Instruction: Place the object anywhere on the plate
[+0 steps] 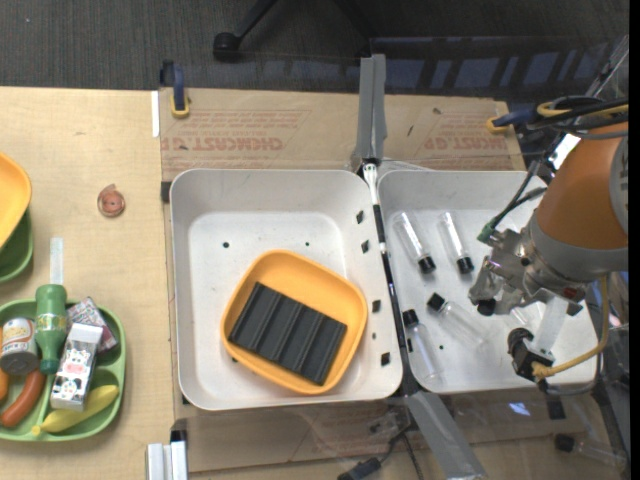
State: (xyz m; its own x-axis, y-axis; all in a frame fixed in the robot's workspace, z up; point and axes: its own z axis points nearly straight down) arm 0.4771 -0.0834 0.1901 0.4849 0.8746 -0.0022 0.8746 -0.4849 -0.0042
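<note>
While a black ridged block (290,333) lies flat on the yellow plate (300,265) toward the near side of the left bin (200,268), the gripper (490,293) hangs over the middle of the right bin (475,193), well apart from the plate. Whether it is open or closed cannot be told. Just beyond it lie two clear, black-capped tubes (412,240), with brown cardboard (270,138) behind both bins.
</note>
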